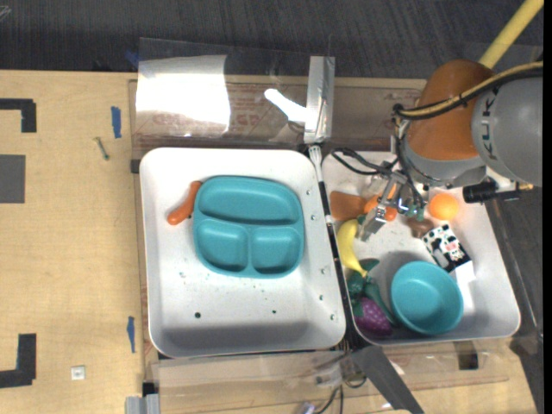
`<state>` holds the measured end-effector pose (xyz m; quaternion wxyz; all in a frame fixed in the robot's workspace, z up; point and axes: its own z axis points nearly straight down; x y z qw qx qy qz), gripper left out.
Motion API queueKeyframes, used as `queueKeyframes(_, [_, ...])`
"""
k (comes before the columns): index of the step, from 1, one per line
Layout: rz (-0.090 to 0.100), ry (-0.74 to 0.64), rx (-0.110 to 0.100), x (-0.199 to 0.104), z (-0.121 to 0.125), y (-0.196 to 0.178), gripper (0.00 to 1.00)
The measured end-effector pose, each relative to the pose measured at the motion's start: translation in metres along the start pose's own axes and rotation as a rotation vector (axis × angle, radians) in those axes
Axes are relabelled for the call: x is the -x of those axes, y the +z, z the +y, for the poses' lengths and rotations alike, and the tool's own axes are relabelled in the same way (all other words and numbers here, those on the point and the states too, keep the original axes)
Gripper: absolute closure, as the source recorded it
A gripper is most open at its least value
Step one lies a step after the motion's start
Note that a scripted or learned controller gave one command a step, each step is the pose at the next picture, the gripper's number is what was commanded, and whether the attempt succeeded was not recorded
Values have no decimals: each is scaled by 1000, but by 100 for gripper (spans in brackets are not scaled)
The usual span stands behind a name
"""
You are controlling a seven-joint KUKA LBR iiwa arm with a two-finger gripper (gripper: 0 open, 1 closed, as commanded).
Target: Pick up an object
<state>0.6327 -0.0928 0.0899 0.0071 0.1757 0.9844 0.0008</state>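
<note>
My gripper [376,221] hangs low over the back left part of the right bin [493,276], tilted down and to the left. Just below and left of it lies a yellow banana [347,244]. A brown wedge-shaped piece [345,203] sits to its left and an orange ball [443,206] to its right. A black-and-white spotted block [445,246] lies beside the ball. Nearer the front are a teal bowl [423,296], purple grapes [373,315] and a dark green item [358,283]. I see nothing clearly held.
The left bin [164,274] holds a teal divided plate [248,224] with an orange carrot [182,205] against its left edge. The wall between the bins runs close to the banana. The arm's orange band [448,119] and cables hang over the right bin's back edge.
</note>
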Motion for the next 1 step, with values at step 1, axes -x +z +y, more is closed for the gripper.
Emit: queueKeyframes(1, [-10,-2,2,3,1,-13,100])
